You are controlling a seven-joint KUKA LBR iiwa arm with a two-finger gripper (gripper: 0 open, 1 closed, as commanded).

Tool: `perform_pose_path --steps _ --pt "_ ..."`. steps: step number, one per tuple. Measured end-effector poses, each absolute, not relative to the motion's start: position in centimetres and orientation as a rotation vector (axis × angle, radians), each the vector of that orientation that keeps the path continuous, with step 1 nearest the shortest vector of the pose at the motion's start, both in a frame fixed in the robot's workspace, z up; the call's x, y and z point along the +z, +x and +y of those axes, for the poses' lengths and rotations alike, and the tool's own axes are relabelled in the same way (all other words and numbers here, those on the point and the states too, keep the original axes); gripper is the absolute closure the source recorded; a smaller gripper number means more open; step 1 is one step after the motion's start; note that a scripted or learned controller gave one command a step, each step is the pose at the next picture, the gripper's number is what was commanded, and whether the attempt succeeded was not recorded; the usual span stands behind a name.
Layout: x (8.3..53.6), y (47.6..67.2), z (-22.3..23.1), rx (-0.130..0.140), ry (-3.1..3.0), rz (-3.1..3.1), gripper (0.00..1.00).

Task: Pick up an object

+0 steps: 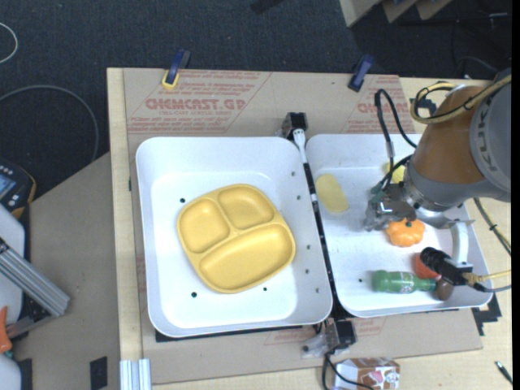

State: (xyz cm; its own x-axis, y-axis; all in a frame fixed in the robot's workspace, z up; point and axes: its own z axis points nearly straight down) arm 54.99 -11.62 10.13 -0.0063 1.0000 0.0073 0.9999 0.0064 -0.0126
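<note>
The right bin [357, 299] holds several small objects: a pale yellow oval piece [331, 192] near its left wall, an orange pumpkin-like toy [405, 232], a green bottle-shaped toy [396, 281] near the front, and a red and brown item [436, 268] at the front right. My gripper [382, 210] is low in this bin, just left of and touching or nearly touching the orange toy. The grey arm with its orange band [449, 140] reaches in from the right and covers the bin's back right part.
The left bin [162, 291] holds a yellow three-compartment plate [236, 236] at its middle. Black cables [390, 128] loop over the right bin's far edge. Clamps [173, 70] sit at the board's back edge.
</note>
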Motion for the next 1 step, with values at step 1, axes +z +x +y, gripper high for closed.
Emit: perform_pose_path --steps 1 --pt "8.32 57.41 -12.93 -0.001 -2.221 -2.224 1.00"
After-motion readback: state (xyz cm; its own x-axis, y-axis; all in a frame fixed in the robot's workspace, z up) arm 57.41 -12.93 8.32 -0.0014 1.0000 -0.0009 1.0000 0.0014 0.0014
